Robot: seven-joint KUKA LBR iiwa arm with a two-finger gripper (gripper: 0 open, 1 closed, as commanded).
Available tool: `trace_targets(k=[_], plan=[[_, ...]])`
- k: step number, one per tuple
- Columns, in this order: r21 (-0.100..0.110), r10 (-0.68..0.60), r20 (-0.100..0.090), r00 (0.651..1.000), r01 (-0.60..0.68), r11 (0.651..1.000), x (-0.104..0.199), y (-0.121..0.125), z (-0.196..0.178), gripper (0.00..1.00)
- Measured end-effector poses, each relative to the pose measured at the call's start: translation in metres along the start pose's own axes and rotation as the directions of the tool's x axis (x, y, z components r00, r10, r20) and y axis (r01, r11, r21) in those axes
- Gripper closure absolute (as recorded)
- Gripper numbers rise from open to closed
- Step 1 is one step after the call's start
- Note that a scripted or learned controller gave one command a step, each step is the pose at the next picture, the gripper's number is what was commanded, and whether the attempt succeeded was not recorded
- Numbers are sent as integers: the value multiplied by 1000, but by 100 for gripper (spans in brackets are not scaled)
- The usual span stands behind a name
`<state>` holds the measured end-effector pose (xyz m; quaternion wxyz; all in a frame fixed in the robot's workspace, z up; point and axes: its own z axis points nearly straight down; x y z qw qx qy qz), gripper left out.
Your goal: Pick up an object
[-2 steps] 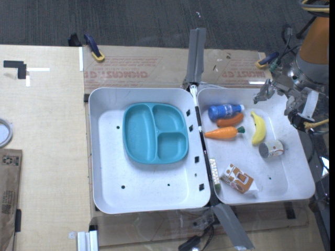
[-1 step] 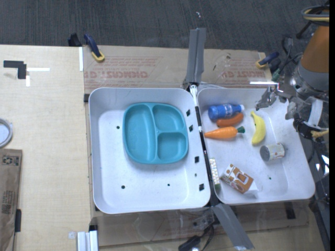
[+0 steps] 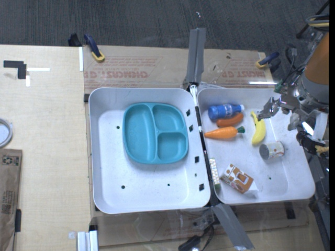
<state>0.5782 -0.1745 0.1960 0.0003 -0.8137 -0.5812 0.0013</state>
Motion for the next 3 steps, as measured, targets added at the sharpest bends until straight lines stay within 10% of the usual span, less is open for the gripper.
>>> trace_targets(k=[1,2,3], plan=[[-1,-75,-1,997,75,997,-12,15,105,0],[1,-72,0,997,72,997,-13,15,96,100],[-1,-47,0,999,47,999,11,18,-32,100]])
